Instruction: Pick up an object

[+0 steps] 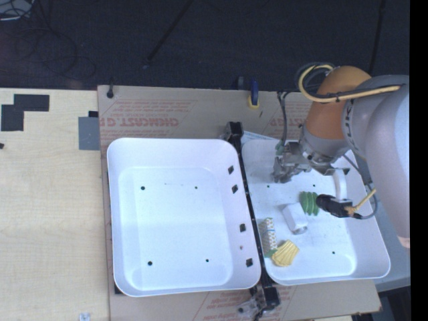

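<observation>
My gripper (283, 169) hangs low over the back part of the right bin (364, 269), near its left side. Nothing shows between its tips. In front of it lie a green ridged object (308, 203), a small white block (293, 217), a yellow ridged piece (285, 253) and a grey studded strip (268, 236) by the bin's left wall. The gripper is apart from all of them, behind the green object.
The left bin (127, 172) stands beside the right one, with a black divider and clips (239, 179) between them. A cardboard sheet (167, 112) lies under both bins. The grey arm with its orange band (338, 105) fills the back right.
</observation>
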Controlling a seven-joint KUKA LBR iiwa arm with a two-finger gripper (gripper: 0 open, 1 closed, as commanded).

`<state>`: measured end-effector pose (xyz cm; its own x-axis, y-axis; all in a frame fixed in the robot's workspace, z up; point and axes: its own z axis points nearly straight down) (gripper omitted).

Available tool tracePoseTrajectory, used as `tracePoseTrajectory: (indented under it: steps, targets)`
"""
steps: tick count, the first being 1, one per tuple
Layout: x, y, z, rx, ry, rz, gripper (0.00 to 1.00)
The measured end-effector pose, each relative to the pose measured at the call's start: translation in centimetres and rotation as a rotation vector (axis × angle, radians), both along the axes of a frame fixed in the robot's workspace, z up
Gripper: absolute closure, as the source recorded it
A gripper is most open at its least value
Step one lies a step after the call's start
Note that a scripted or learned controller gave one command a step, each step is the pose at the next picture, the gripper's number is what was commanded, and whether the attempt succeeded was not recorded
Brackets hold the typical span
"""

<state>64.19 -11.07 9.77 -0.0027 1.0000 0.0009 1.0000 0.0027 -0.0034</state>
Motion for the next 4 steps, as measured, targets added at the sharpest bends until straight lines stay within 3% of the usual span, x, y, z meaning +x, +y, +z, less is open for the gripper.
tracePoseTrajectory:
  steps: [1, 2, 3, 4]
  targets:
    - [-0.9, 9.4, 9.6, 0.003, -0.010, 0.007, 1.00]
    - [-0.8, 11.9, 16.2, 0.000, -0.007, 0.001, 1.00]
    - [-8.0, 15.7, 17.4, 0.001, 0.003, 0.002, 1.00]
    - [-7.8, 22.0, 21.8, 0.002, -0.004, 0.004, 1.00]
